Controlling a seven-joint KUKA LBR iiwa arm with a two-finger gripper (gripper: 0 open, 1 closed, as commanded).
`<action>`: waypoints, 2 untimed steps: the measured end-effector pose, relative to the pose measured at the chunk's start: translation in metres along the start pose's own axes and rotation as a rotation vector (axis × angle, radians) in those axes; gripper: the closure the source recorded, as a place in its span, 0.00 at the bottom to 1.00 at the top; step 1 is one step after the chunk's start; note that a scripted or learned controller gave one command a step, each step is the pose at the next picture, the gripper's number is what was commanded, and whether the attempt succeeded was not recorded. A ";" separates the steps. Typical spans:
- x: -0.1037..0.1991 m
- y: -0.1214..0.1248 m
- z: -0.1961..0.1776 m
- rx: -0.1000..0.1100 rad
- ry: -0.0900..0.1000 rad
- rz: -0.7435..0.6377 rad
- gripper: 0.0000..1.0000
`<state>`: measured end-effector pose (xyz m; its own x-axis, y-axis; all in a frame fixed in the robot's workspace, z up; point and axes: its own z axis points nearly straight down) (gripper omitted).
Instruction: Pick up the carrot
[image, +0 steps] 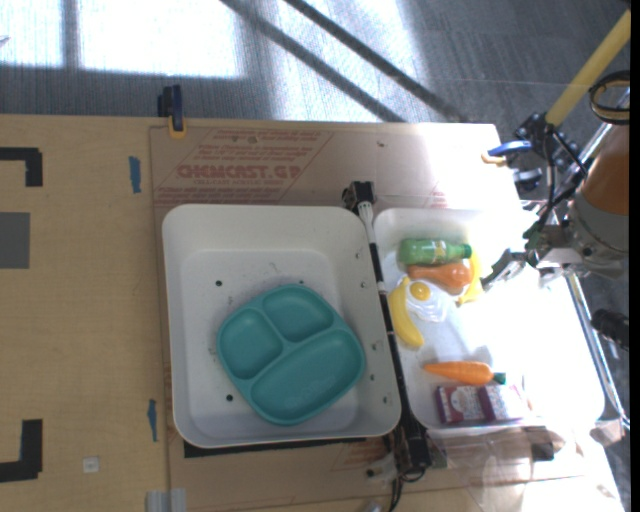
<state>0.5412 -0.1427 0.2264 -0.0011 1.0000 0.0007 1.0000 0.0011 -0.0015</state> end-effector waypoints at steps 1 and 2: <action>0.035 -0.065 0.094 0.010 0.003 -0.048 0.00; 0.020 -0.053 0.129 -0.015 0.016 -0.190 0.00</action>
<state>0.4881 -0.1222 0.0971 -0.1898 0.9817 0.0151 0.9818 0.1896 0.0148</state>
